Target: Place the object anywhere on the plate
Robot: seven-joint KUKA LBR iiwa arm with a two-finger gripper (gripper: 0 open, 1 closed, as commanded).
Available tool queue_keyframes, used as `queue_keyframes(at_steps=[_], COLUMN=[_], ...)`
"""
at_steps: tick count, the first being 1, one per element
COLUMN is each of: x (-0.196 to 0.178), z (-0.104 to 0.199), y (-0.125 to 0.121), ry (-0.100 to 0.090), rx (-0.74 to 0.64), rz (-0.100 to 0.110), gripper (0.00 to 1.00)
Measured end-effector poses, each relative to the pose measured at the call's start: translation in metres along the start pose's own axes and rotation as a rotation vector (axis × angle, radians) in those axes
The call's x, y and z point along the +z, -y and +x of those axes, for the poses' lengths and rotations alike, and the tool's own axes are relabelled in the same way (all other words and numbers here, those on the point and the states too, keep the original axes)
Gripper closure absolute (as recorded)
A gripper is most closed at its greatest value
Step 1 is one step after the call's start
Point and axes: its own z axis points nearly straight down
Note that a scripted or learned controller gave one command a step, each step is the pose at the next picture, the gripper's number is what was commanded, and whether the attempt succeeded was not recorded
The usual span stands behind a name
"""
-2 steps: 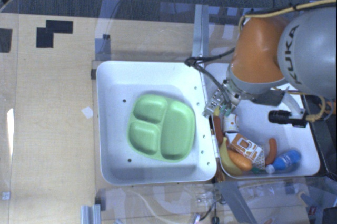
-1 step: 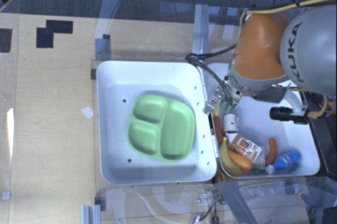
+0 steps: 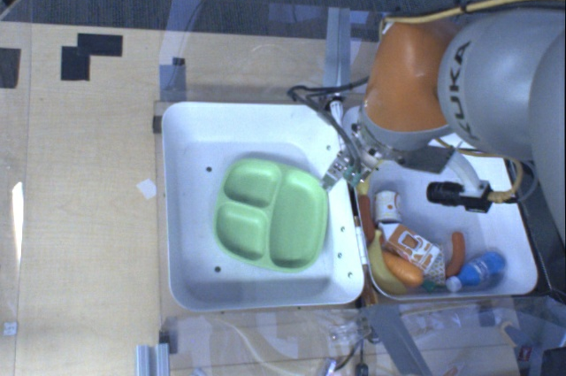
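Note:
A green divided plate (image 3: 270, 213) with three compartments lies in the left white bin (image 3: 190, 188), and nothing rests on it. My gripper (image 3: 339, 170) hangs over the left bin's right rim, just past the plate's upper right corner. The grey arm and its orange band (image 3: 409, 78) hide most of the gripper from above. I see nothing held under it.
The right bin (image 3: 522, 264) holds a banana (image 3: 378, 263), an orange fruit (image 3: 403, 272), a small printed box (image 3: 415, 248), a red sausage (image 3: 456, 251), a blue bottle (image 3: 478, 270) and a small white can (image 3: 386, 206). A black cable (image 3: 305, 93) loops near the wrist.

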Motion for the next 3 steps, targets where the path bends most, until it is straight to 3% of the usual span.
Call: queue_keyframes(at_steps=[1, 2, 3], x=[0.057, 0.029, 0.073], z=[0.094, 0.110, 0.131], y=[-0.025, -0.021, -0.069], ry=[-0.003, -0.002, 0.003], rx=[-0.046, 0.407, 0.771], rz=[0.003, 0.003, -0.033], gripper=[1.00, 1.00, 1.00])
